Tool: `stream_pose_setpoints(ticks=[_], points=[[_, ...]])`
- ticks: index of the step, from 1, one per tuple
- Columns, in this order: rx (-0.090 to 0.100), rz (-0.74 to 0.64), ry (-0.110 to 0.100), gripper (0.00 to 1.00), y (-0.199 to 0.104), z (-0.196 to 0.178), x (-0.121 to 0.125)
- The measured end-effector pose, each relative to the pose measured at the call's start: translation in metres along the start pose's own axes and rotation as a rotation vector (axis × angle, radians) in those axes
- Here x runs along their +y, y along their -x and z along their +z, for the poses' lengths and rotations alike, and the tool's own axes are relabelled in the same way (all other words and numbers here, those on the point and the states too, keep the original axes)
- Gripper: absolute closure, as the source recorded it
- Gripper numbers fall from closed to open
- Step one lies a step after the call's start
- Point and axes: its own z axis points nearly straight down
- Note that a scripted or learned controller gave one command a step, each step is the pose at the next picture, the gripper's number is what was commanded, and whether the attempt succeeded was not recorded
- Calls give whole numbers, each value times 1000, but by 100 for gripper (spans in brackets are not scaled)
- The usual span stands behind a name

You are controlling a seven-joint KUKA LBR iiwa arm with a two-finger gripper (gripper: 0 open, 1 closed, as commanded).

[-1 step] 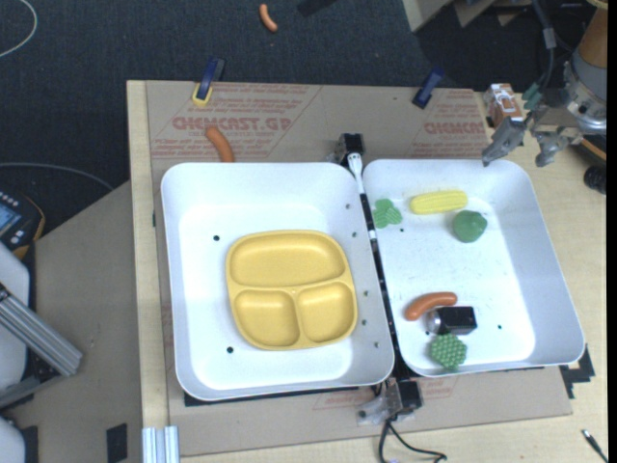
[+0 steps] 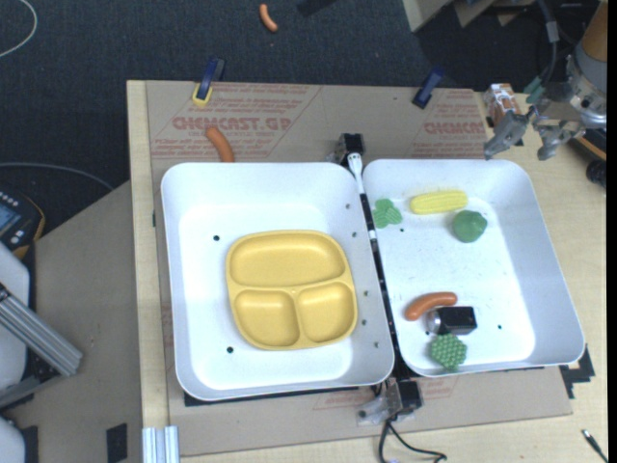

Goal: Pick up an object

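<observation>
Nearest the camera, in the right bin (image 2: pixel 540 258), a bumpy green piece like a broccoli head (image 2: pixel 447 352) lies at the front edge, touching a small black block (image 2: pixel 456 319) just behind it. An orange sausage (image 2: pixel 429 304) rests against the block's far left side. Farther back in that bin sit a round green ball (image 2: pixel 469 226), a yellow corn cob (image 2: pixel 438 202) lying crosswise, and a small leafy green piece (image 2: pixel 387 212) close to the left wall. The left bin (image 2: pixel 193 258) holds a yellow divided tray (image 2: pixel 289 287) with three compartments. On the surface (image 2: pixel 289 114) behind the left bin lies another orange sausage (image 2: pixel 221 143). The gripper (image 2: pixel 526 141) hangs above the far right corner of the right bin, well apart from everything in it; its two fingers are spread with nothing between them.
</observation>
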Motion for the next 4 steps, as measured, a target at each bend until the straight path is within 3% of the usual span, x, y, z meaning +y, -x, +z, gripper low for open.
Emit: stream_pose_setpoints(ticks=[2, 3, 4], points=[[2, 0, -8, 0, 1, 127, -7], [6, -2, 1, 0, -1, 161, -4], [4, -4, -7, 100, 0, 149, -5]])
